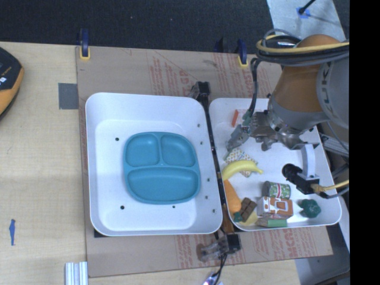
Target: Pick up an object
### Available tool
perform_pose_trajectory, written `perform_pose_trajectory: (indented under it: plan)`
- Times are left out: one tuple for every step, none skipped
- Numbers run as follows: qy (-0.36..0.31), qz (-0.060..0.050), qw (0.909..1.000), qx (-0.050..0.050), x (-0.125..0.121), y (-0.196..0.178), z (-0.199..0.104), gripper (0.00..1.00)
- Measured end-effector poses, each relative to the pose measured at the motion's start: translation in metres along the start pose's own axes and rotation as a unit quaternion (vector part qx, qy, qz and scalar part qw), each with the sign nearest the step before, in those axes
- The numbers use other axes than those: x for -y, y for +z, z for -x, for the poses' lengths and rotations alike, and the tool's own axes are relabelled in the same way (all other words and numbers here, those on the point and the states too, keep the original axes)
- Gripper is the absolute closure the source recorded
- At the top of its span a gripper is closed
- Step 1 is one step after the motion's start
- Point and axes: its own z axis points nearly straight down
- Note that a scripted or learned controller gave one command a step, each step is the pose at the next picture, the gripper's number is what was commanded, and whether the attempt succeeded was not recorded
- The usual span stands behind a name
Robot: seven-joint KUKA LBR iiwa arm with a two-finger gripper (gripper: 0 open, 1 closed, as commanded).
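- The gripper (238,136) hung low over the right bin (332,217), its dark tips just above a small speckled object (236,155); whether it was released or clenched could not be told.
- Nothing showed as grasped.
- The banana (241,169) lay just below the gripper, touching the speckled object, with the carrot (232,196) further below; a descent might have nudged one and missed the other.
- The can (276,190) and carton (276,206) sat well apart toward the arm's side.
- The bin's left wall stood close beside the gripper, risking a scrape.
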Motion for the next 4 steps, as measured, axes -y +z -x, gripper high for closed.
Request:
perform_pose_trajectory:
  plan:
    - [0.000, 0.002, 1.0000, 0.002, -0.081, 0.041, 0.049, 0.00]
    - [0.002, 0.000, 1.0000, 0.002, -0.099, 0.094, 0.117, 0.00]
    - [0.001, -0.005, 1.0000, -0.001, -0.001, 0.101, 0.100, 0.00]
    - [-0.003, 0.003, 1.0000, 0.000, -0.055, 0.094, 0.051, 0.00]
